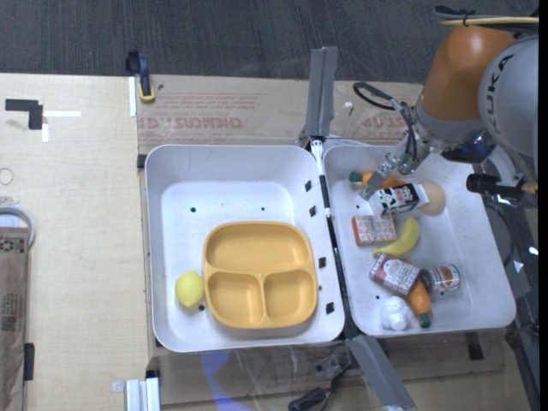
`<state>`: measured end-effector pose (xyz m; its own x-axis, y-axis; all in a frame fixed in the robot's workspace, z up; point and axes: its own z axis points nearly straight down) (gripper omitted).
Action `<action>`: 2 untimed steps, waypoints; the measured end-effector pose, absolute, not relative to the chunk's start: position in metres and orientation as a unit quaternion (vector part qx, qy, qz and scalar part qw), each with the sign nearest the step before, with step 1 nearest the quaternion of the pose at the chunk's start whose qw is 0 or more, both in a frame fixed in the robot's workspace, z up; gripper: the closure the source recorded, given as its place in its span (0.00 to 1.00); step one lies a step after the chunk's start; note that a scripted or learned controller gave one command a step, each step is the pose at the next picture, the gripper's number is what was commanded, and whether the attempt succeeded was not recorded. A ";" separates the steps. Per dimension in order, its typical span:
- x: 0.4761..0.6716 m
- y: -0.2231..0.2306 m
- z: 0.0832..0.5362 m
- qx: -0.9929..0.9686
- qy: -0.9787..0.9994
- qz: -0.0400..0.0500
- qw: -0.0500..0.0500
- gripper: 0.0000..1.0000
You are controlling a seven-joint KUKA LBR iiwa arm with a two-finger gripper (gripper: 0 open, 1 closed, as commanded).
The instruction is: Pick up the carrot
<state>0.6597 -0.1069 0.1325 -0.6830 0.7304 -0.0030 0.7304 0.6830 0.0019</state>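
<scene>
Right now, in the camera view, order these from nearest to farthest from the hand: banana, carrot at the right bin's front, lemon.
The hand is at the back of the right bin.
1. Banana: middle of the right bin, just in front of the hand.
2. Carrot: front of the right bin, beside a small can.
3. Lemon: left bin, left of the yellow tray.

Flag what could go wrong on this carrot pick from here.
1. Wrong target: the tool sits at the far end of the right bin, by a small orange piece and the milk carton. An orange carrot lies at the near end, so it may grab the wrong item.
2. Clutter: that carrot touches the can and a white item, so a grasp there could catch them instead.
</scene>
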 end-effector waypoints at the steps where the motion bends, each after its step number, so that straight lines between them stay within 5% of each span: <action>1: 0.654 -0.115 0.091 0.339 0.941 -0.001 -0.002 0.00; 2: 0.653 -0.110 0.092 0.230 0.973 0.000 0.000 0.00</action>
<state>0.6527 -0.1096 0.0924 -0.8944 0.4472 0.0004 0.4472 0.8944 -0.0006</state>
